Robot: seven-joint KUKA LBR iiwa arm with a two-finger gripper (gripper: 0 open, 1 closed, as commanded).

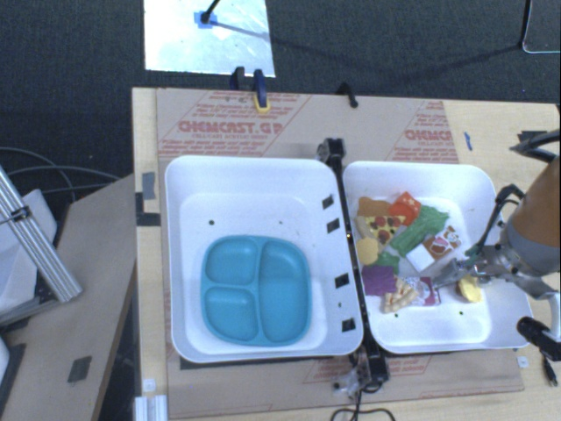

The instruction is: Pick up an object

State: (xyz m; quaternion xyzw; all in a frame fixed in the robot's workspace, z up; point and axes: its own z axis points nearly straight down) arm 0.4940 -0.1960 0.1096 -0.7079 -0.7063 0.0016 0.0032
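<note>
even, fairly bright overhead light, soft shadows only. glare on the reflective sheet (209,24) at upper left of frame, blown to pale blue-white. white bins (254,182) near clipping, little wall detail. overall soft focus, low res; toy food pile (405,244) at right is mushy.

Blue divided plate (258,289) in left bin (254,175); silver sheet (209,24) behind bench.
</note>
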